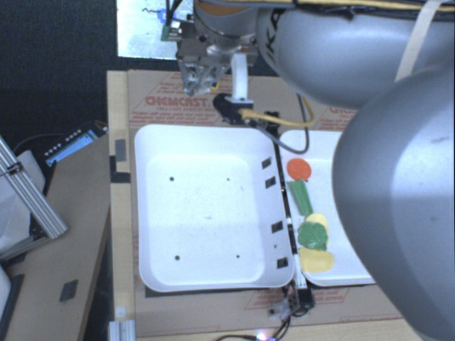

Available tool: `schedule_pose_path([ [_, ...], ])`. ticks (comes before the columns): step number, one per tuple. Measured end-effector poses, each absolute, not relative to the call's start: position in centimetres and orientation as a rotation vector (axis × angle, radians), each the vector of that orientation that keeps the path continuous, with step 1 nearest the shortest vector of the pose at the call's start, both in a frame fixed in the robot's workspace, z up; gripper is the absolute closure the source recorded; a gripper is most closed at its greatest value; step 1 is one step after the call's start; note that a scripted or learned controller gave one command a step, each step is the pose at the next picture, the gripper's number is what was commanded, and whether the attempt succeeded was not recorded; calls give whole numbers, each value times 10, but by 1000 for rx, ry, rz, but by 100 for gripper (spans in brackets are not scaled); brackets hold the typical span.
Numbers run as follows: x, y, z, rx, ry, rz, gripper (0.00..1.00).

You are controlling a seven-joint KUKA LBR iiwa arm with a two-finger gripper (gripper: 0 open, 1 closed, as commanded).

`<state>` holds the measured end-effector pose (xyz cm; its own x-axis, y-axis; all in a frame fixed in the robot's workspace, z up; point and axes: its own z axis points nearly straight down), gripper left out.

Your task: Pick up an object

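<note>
Toys in the right bin (323,279) look light, hard, slick: orange disc (299,169), green stick (301,197), yellow piece (316,261). Narrow stick seems easiest, pinched across its middle. Gripper (200,82) hangs above the bins' far edge, grasping nothing.

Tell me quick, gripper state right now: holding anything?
Gripper: above the far edge of the left bin, nothing visible between its fingers; open or shut cannot be told.

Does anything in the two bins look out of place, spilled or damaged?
Nothing stands out. The orange piece, green piece and yellow piece lie along the right bin near the divider. The gripper is above the left bin's far edge.
</note>
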<state>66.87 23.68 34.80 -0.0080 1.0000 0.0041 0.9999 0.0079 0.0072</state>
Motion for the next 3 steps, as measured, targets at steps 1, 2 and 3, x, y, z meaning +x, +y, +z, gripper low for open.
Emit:
schedule_pose_path([
  [1,626,234,547,2207,2224,30,100],
  [2,670,144,518,2228,2211,-2,100],
  [3,614,183,383,2220,2236,-19,100],
])
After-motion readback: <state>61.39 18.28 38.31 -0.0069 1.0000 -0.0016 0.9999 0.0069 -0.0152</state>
